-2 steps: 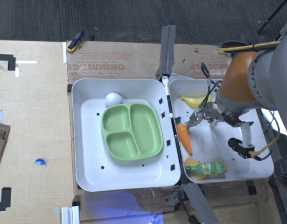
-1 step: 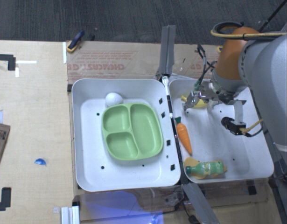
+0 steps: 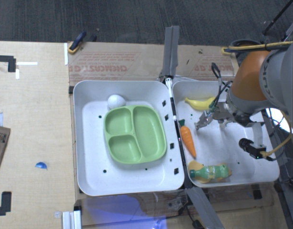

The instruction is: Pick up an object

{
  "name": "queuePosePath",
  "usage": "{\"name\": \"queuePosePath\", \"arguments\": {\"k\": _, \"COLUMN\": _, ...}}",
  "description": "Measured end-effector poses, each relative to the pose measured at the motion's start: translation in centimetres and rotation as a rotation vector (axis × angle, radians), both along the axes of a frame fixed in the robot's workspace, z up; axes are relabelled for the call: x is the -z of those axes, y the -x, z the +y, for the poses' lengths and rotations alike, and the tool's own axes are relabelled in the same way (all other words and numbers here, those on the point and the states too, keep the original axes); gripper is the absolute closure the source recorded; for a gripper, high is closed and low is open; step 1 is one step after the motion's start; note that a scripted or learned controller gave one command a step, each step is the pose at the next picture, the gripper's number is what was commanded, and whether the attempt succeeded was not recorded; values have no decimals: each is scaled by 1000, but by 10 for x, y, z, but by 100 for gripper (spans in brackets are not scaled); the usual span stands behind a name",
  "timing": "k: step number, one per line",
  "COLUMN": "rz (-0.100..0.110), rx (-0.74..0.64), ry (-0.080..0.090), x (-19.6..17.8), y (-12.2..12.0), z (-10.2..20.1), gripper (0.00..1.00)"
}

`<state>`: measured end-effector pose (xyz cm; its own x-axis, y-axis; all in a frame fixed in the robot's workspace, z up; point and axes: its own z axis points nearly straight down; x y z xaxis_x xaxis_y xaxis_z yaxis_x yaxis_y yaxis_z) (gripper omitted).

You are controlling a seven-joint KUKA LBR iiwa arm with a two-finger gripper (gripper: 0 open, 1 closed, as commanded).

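Beside the banana (image 3: 199, 103), in the right bin (image 3: 260, 176), the gripper (image 3: 204, 122) hangs with fingers apart, holding nothing. The carrot (image 3: 186, 141) lies just below it. Nothing is picked; grasp and lift remain.

Arm (image 3: 275, 75) cut off at right edge. Banana (image 3: 199, 103) partly hidden behind gripper (image 3: 208, 119). Ball (image 3: 116, 100) partly tucked behind plate (image 3: 135, 134).

The bench (image 3: 32, 123) is pale wood. Two white bins sit on it: the left bin (image 3: 89, 142) at centre, the right bin (image 3: 241, 173) touching it at three o'clock. A small blue bit (image 3: 40, 165) lies at nine o'clock.
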<state>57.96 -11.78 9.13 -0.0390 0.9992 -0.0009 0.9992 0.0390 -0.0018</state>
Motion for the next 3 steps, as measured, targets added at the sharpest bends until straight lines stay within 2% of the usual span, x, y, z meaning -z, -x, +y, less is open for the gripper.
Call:
{"name": "queuePosePath", "arguments": {"k": 1, "rz": -2, "rx": -44, "ry": 1, "x": -1, "y": -75, "z": 6, "gripper": 0}}
{"name": "queuePosePath", "arguments": {"k": 2, "rz": -3, "rx": -21, "ry": 1, "x": -2, "y": -79, "z": 10, "gripper": 0}}
{"name": "queuePosePath", "arguments": {"k": 3, "rz": 3, "rx": -24, "ry": 4, "x": -10, "y": -78, "z": 9, "gripper": 100}}
